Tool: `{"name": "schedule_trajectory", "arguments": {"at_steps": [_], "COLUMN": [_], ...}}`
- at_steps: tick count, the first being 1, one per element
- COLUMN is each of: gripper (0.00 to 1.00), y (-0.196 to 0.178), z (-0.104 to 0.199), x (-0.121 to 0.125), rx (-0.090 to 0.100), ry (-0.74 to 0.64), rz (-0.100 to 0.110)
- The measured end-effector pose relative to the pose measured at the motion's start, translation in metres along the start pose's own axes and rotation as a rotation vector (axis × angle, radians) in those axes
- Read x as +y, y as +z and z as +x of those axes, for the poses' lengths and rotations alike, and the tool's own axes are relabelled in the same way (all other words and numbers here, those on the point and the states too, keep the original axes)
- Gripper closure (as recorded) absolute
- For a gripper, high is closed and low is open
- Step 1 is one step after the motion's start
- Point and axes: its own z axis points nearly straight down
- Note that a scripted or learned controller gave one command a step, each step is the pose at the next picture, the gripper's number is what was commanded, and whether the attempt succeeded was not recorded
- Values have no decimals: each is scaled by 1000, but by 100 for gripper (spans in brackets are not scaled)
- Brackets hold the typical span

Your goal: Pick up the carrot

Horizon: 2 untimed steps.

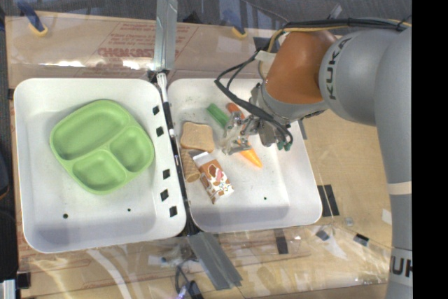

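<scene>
1. Currently, the gripper [240,138] is seen low over the right bin [297,203], reached in from the right, with the orange band [295,70] of the arm above it.
2. The carrot [251,157] is located in the right bin, just beside the gripper's tip on its lower right; part of it is hidden by the gripper.
3. Whether the fingers are apart or together cannot be told, as they are blurred against the clutter; contact with the carrot cannot be judged.
4. A green piece [216,113] and a small orange-red item [234,109] are noted just above the gripper.
5. A slice of bread [197,137] and a printed snack packet [215,179] are recorded in the bin's left part.
6. A green divided plate [101,144] is seen in the left bin [42,220].
</scene>
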Motion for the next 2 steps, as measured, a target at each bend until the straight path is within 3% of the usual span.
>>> {"name": "schedule_trajectory", "arguments": {"at_steps": [1,2], "gripper": [100,100], "y": [-92,-89], "z": [-44,18], "x": [79,83], "rx": [-4,4], "ry": [-262,-591], "rz": [0,-2]}}
